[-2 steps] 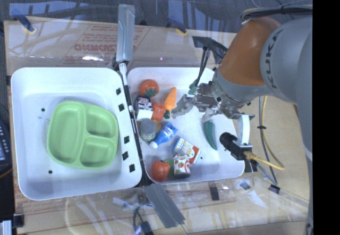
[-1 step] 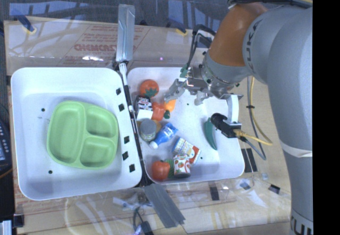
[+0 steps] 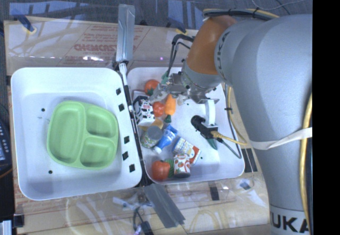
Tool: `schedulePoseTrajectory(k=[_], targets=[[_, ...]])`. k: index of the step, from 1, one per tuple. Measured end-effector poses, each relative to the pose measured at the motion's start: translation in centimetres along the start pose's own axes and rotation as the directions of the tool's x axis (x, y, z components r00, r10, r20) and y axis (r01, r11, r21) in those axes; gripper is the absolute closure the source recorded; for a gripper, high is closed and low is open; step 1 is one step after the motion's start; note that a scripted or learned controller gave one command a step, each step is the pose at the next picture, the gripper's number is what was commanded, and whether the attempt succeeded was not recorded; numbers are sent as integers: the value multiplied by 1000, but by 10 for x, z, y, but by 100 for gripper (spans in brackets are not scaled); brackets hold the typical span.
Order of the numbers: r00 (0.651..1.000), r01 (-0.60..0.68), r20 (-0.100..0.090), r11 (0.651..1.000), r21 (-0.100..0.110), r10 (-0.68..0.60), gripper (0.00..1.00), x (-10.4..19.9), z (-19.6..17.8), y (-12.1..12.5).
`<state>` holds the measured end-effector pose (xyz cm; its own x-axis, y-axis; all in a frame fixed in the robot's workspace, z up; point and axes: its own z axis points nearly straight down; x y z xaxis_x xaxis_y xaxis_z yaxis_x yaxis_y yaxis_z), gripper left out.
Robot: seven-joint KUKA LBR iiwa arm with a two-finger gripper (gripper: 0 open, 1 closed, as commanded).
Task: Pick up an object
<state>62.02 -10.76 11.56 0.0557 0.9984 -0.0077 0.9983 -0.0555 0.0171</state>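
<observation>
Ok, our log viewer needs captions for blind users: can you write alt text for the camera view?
A grey robot arm reaches from the right, its gripper low over a cluster of small toys and food packets in the right white bin. The left white bin holds a green divided plate.

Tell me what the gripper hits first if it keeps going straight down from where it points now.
Probably the orange toy in the right bin: the gripper hangs right over it, though the slanted view leaves depth unclear.

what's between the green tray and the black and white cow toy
In the camera view, between the green tray and the cow toy lie bare left-bin floor and the bins' adjoining rims.
</observation>
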Motion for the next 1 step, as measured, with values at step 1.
schedulePoseTrajectory(k=[1], targets=[[1000,6,-2,1000,2,-6,100,2,-9,0]])
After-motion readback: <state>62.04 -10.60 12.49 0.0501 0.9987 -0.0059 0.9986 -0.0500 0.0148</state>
